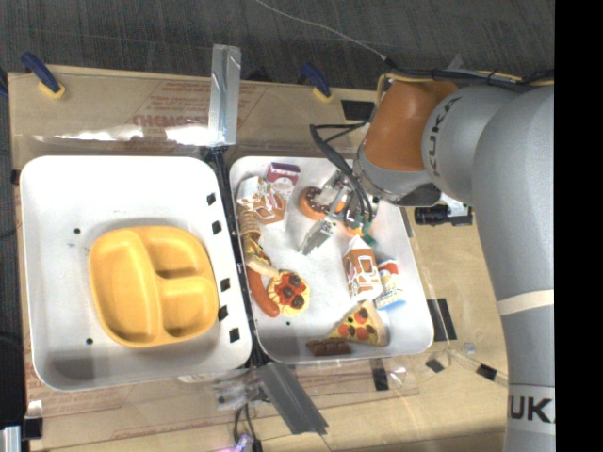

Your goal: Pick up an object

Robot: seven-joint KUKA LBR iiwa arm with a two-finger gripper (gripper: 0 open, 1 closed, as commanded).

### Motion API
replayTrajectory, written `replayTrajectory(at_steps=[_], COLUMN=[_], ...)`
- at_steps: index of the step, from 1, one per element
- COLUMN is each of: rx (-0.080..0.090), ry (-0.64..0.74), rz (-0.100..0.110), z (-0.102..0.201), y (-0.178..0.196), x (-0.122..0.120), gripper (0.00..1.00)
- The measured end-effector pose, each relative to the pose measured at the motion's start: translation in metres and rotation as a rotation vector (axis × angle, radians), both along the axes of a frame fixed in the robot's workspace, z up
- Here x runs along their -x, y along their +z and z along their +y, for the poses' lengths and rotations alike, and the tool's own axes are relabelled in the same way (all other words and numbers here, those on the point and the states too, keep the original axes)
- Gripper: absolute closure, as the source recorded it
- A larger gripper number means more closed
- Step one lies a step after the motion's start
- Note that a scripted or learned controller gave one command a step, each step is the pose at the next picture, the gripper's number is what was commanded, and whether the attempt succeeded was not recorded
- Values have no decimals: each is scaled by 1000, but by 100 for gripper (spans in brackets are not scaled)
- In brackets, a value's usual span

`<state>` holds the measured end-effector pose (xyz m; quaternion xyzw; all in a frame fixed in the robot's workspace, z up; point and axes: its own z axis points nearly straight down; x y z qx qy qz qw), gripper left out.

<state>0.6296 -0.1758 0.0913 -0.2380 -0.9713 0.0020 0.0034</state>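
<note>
The right bin (407,252) holds several toy foods: a brown doughnut (310,201), an orange bottle (361,266), a pizza slice (361,326), a hot dog (263,293) and a round red-dotted piece (293,292). My gripper (323,215) hangs over the upper middle of this bin, just right of the doughnut and above the bottle. It is open, one finger near the doughnut and the other pointing down-left over bare bin floor. Nothing sits between them.
A yellow divided plate (151,282) lies in the left bin (47,205). A small packet (281,172) and a tan ridged toy (251,220) lie along the right bin's left wall. A brown bar (330,347) rests at its front edge. The arm (490,158) covers the bench's right side.
</note>
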Motion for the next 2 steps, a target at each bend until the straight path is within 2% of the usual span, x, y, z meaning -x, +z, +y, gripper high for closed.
replayTrajectory(at_steps=[2], rx=[-1], ry=[-79], rz=[-13], z=[-32], y=[3], x=[93], gripper=[0])
